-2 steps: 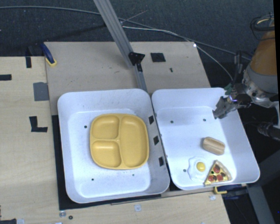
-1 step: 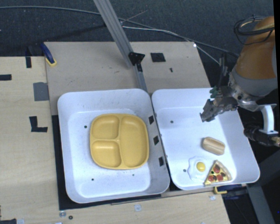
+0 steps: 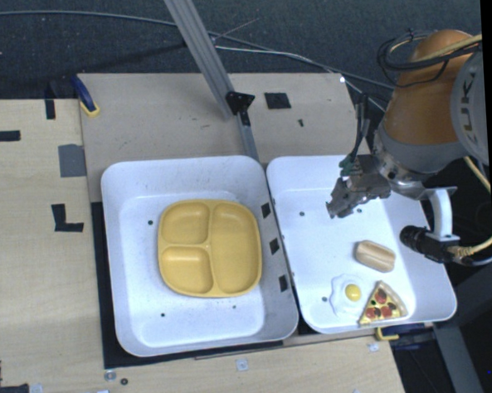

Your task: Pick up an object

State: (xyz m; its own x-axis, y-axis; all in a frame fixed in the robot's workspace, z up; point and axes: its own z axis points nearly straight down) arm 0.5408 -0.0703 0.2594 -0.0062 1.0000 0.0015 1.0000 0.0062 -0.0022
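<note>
I count two white bins on the desk (image 3: 33, 246): the left bin (image 3: 124, 240) at the centre of the frame and the right bin (image 3: 312, 254) toward the lower right. In the left bin I see one yellow divided plate (image 3: 209, 248), and I count three compartments in it. In the right bin I count three toy food pieces: one bread roll (image 3: 375, 255), one fried egg (image 3: 348, 294) and one pizza slice (image 3: 382, 303), all grouped in the lower right of the frame. I have one arm (image 3: 427, 97) on screen at the upper right, carrying one gripper (image 3: 346, 200).
</note>
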